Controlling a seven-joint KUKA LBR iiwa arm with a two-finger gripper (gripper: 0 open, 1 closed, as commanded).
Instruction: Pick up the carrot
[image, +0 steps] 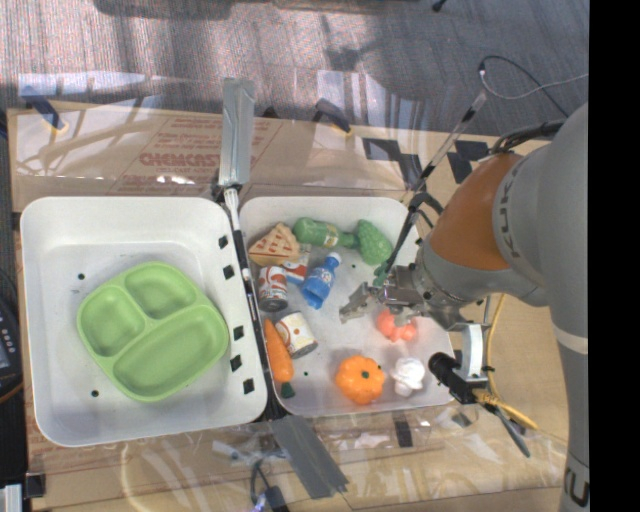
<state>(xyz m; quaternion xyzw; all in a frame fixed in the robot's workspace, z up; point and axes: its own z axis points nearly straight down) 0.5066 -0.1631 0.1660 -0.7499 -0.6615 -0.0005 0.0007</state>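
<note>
A carrot (279, 360) lies along the left wall of the right bin (330, 402), near its front left corner, with a small can (297, 334) just beside it. Farther back and toward the bin's right side, the gripper (362, 299) hovers with open, empty jaws, well apart from the carrot.

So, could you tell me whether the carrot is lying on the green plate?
No, the carrot lies in the right bin against its left wall, while the green plate sits in the left bin.
</note>
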